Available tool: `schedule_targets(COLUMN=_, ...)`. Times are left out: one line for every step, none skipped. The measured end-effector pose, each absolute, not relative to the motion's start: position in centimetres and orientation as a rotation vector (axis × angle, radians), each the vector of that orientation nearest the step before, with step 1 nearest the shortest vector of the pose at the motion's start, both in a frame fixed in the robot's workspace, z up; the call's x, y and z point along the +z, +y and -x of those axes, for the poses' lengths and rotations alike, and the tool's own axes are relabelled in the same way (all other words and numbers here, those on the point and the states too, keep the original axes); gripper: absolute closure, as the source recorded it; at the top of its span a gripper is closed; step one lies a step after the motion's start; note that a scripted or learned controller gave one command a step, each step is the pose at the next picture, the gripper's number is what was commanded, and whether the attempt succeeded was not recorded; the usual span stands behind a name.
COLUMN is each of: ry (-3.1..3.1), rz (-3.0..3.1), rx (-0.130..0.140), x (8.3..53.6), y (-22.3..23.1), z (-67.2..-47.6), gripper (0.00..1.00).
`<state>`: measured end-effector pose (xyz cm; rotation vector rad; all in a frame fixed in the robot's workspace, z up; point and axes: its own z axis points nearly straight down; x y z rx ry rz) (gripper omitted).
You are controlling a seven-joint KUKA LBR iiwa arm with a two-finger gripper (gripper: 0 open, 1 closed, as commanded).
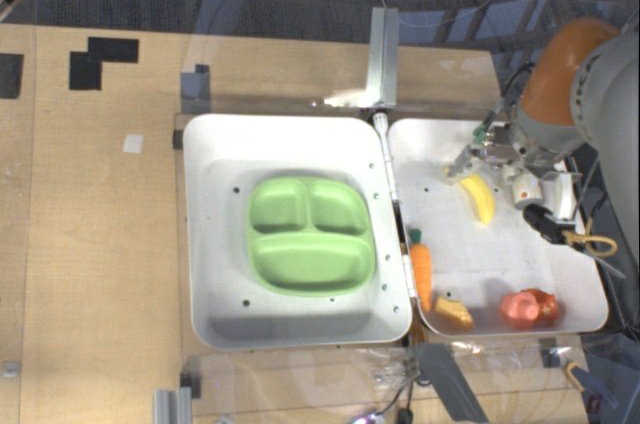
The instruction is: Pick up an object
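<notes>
The gripper [478, 158] hangs over the banana [479, 197] at upper right (fingers' spread: cannot tell). Best to come straight down and pinch across the banana's narrow width, clear of the bin wall [440, 124].

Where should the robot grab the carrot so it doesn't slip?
Probably around the thick orange middle of the carrot, coming straight down from above. It lies flat and lengthwise against the left wall of the right bin, green top pointing away from the camera. That wall crowds one side, so the fingers should close across its width, one slipping between carrot and wall, if there's room.
</notes>
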<state>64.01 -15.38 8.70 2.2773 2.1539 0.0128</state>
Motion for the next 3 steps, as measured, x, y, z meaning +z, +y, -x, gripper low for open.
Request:
schedule_targets(ry=2.161, rz=-2.266, rx=0.018, x=9.7, y=-15.1, z=-64.3, gripper=1.00)
schedule_targets(ry=2.334, rz=-2.091, rx=0.007, x=8.7, y=-13.2, z=-64.8, gripper=1.00)
schedule_targets(ry=2.385, rz=-2.039, rx=0.006, x=20.0, y=-7.3, z=-65.5, gripper=1.00)
